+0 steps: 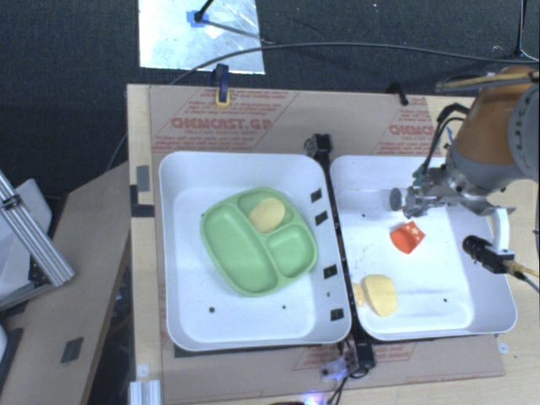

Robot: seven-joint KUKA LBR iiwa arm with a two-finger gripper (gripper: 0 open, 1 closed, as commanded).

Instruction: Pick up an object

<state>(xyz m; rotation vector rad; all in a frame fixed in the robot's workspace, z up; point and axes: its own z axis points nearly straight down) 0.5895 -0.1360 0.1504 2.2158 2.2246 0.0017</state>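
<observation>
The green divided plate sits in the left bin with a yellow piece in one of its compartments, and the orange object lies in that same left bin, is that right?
Not quite. The green divided plate is in the left bin with a yellow piece in one compartment, but the orange object lies in the right bin, as the camera view shows.

Both white bins, the left bin [186, 251] and the right bin [456, 306], look like smooth moulded plastic with a faint sheen. The green divided plate [245, 256] is matt plastic, and the pale yellow piece [268, 215] in its 1 o'clock compartment looks soft and dull (its material cannot be told). The orange object [407, 238] appears glossy. The counter [253, 116] is covered in brown printed paper, and a crinkled foil-like sheet [198, 24] shines at 11 o'clock.
</observation>
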